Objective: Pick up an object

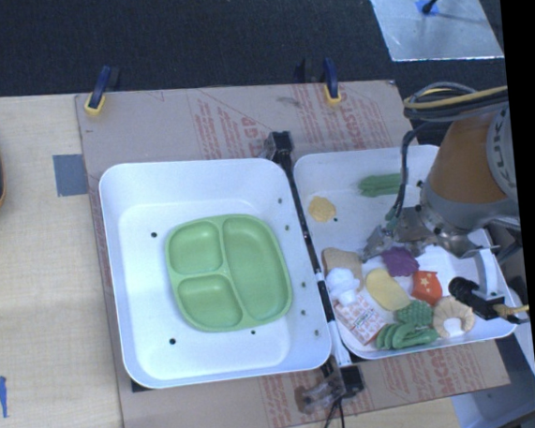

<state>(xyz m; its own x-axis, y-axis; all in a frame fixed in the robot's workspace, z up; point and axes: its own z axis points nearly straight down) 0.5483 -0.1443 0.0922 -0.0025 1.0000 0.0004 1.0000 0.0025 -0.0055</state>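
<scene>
The right bin (pixel 338 167) holds several toy food pieces. A purple piece (pixel 400 261) lies in its middle, with a pale yellow piece (pixel 386 289) and a red piece (pixel 427 284) just in front of it. My gripper (pixel 398 233) hangs low over the bin, directly behind the purple piece and very close to it. The grey arm with its orange band (pixel 465 163) reaches in from the right and hides the bin's right part. I see nothing held in the gripper.
A green divided plate (pixel 228 271) lies in the left bin (pixel 132 268). The right bin also holds a yellow disc (pixel 322 210), a green pod (pixel 379 184), a printed packet (pixel 358 320), ridged green pieces (pixel 406 329) and a tan piece (pixel 340 260).
</scene>
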